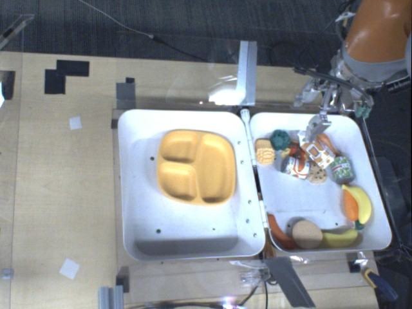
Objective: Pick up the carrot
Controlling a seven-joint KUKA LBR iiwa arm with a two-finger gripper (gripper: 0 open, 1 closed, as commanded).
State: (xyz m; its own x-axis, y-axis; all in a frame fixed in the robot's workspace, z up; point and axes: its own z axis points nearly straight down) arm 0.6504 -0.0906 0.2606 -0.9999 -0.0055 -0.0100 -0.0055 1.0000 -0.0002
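Judging by looks, carrot (351, 205) is light, rigid, smooth plastic; grasp mid-body. Gripper (320, 122) state cannot be told.

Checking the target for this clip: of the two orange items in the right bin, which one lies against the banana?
The small orange carrot by the right wall, tucked against the yellow banana. The other, a reddish-orange piece, lies at the bin's front-left corner.

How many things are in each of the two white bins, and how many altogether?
Left bin: 1, the yellow divided plate.
Right bin: roughly 10 toy foods, among them the orange carrot; the cluster's exact count is hard to tell.
Total: roughly 11.
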